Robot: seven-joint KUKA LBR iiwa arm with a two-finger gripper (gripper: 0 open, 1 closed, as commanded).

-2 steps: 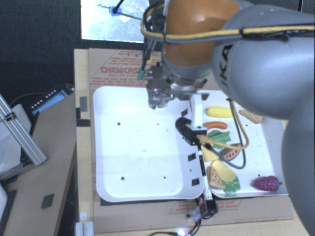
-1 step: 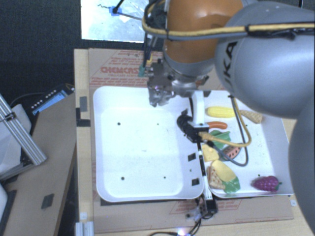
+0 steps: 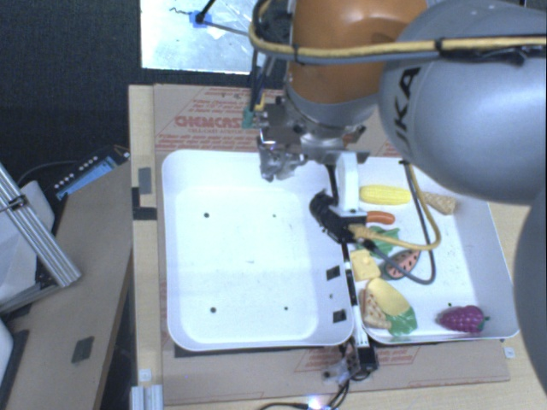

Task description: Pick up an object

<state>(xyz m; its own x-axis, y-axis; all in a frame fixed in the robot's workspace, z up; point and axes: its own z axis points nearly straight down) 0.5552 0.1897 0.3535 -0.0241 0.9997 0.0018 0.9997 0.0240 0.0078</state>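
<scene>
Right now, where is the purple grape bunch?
In the camera view, the purple grape bunch lies in the right bin's lower-right corner, apart from the yellow and green toy to its left.

Corn (image 3: 385,196) behind grapes (image 3: 461,318); both in right bin (image 3: 470,259)

The big grey arm (image 3: 479,101) is looming in from the right, its thick last link lying across the upper part of the scene. The orange band (image 3: 350,32) is sitting at the top, bulging outward, and below it the wrist (image 3: 320,131) is pointing straight down. The gripper (image 3: 272,162) is hanging under the wrist, a little to its left. A yellow cable (image 3: 359,51) is running along the arm and curving around the band.
</scene>
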